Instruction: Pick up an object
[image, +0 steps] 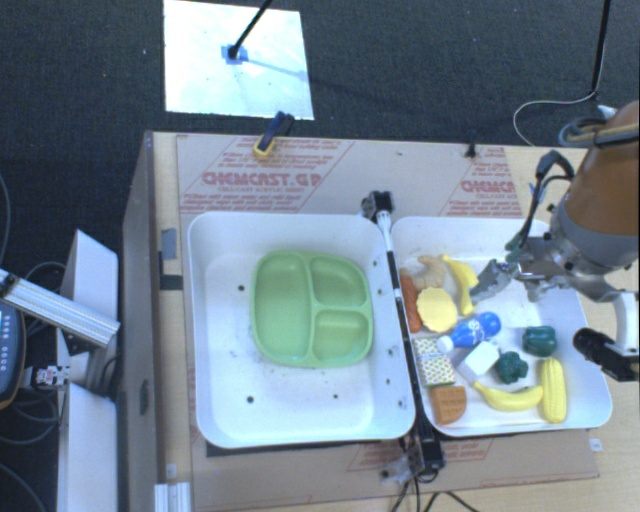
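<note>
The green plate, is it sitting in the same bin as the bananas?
No. The green plate lies in the left bin, while the bananas lie among the toy food in the right bin.

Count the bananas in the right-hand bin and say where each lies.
2. One banana lies near the bin's far side, beside the gripper. The other banana lies along the near edge, left of the corn. Others may be hidden under the arm.
</note>
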